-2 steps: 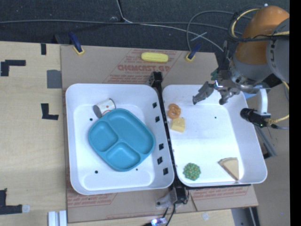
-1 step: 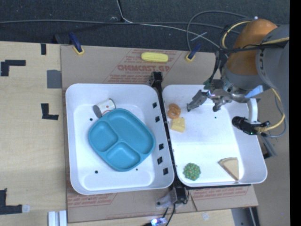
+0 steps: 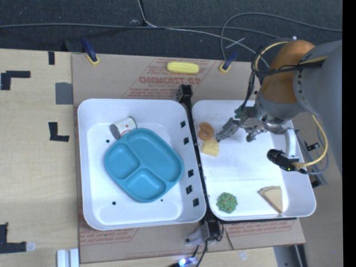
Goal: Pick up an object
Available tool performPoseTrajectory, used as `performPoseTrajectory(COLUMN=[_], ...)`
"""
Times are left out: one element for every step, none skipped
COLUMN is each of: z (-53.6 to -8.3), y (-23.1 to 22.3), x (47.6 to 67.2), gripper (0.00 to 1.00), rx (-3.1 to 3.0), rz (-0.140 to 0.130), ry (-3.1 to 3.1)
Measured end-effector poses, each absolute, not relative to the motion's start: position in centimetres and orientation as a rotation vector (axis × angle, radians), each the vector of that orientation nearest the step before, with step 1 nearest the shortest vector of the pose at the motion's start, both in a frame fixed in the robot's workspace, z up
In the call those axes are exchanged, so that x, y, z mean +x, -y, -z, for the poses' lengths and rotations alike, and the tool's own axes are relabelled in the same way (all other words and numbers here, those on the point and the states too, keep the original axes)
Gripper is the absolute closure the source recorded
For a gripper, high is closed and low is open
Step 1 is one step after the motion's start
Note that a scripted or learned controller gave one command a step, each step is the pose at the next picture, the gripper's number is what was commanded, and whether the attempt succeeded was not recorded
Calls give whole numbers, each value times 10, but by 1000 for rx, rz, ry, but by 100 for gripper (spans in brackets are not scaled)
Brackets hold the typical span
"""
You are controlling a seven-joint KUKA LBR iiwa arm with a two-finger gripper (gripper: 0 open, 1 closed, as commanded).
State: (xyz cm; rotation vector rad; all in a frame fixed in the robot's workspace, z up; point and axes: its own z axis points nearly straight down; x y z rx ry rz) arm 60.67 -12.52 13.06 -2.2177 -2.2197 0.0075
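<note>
Lying in the right bin [image 3: 253,171], near its left wall, the yellow block [image 3: 210,147] looked like the most likely target, with a brown ring-shaped piece [image 3: 206,130] just above it, the two nearly touching. The gripper [image 3: 227,130] sat just to the right of the yellow block and slightly above it in the view, its dark fingers pointing down and left toward the block. Nothing could be seen between the fingers, and whether they were spread or closed could not be told from this angle. My judgement is that the coming move turned on that short offset: the block lay down and to the left of the fingertips, so a small reach that way would put the gripper over it. The block seemed squat, with no clear long axis.

Farther from the yellow block, toward the bin's front edge, lay a green ball [image 3: 226,202], and right of that a tan wedge [image 3: 272,197] in the front right corner. Left of the block, across the divider, the left bin [image 3: 89,171] held a blue divided plate [image 3: 143,164] and a small white cup [image 3: 123,127] on its side. Beyond the bins, a yellow banana-like piece [image 3: 182,67] rested on the cardboard on the desk [image 3: 33,166].
</note>
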Motion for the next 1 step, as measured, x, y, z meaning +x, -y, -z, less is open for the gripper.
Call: performPoseTrajectory(z=[-143], y=[124], x=[608], gripper=[100], rx=[-2217], rz=[-3], ry=[2224])
